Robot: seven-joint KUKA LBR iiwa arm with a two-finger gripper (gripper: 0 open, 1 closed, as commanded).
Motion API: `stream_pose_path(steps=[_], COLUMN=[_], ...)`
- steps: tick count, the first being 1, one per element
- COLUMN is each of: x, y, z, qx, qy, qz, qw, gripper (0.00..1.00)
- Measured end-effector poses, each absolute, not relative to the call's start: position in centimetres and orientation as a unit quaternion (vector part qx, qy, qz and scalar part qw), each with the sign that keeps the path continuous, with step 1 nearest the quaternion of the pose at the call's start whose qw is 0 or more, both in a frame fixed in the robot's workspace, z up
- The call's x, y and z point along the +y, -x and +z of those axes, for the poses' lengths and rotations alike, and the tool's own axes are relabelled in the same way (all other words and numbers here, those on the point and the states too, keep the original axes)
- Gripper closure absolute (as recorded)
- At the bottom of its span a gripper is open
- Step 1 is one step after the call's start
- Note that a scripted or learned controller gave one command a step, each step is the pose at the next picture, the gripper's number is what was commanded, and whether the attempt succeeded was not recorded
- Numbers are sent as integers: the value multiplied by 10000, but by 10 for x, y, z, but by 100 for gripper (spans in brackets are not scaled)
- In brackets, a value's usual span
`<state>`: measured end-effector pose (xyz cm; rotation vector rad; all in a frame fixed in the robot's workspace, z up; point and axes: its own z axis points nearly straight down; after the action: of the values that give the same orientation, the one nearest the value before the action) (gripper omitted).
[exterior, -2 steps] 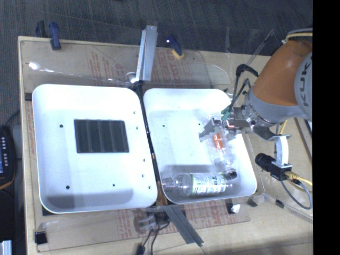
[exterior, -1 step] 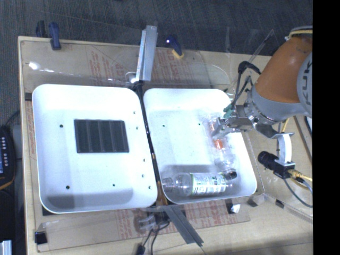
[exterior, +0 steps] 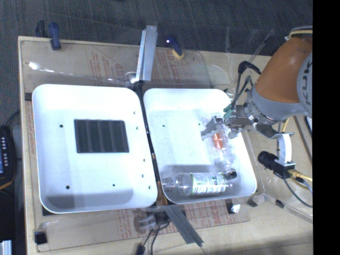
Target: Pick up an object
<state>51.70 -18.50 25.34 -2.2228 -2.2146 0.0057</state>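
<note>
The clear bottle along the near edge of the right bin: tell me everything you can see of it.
The clear bottle looks like thin transparent plastic. It lies on its side along the near wall of the right bin, its dark cap end pointing toward the arm's side. A label with green and white print wraps its middle. It looks empty or nearly so, though that is hard to tell. A smaller clear bottle with an orange label lies beside its cap end, close or touching. The gripper is farther back, apart from it.
</note>
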Motion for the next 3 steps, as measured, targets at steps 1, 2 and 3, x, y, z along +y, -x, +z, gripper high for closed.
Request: stream_pose_path(steps=[1, 2, 3], x=[-185, -209, -209], y=[-517, -554, -569], z=[253, 238, 211], qx=[-7058, -7279, -7855], qy=[7084, 6856, 6188], qz=[18, 7, 7], qw=[19, 8, 19], gripper=[0, 0, 0])
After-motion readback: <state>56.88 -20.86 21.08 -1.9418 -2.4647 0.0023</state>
